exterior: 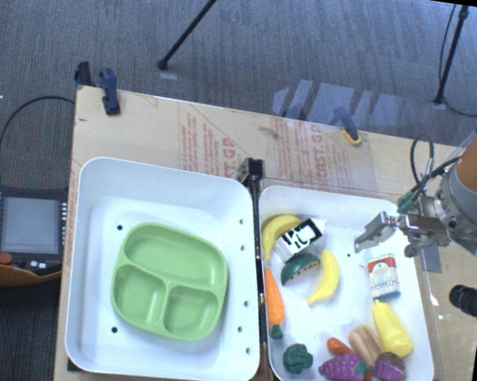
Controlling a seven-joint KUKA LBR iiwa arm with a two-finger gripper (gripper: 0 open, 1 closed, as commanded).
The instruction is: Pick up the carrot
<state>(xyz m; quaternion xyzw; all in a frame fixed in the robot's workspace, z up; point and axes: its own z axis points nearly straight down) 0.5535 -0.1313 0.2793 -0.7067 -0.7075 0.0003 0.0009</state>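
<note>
The carrot [272, 298] is orange with a green stem end and lies along the left wall of the right bin [432, 307], pointing toward the near edge. My gripper [395, 240] hovers over the far right part of that bin, well to the right of the carrot and apart from it. Its fingers [373, 233] are spread open with nothing between them. A small white carton [383, 276] lies just below the gripper.
Around the carrot are a banana [326, 277], a second banana [276, 228], a black-and-white box [303, 234], a broccoli [298, 358] and grapes [345, 368]. A yellow toy [392, 329] lies at right. The left bin [92, 207] holds a green divided plate [172, 282].
</note>
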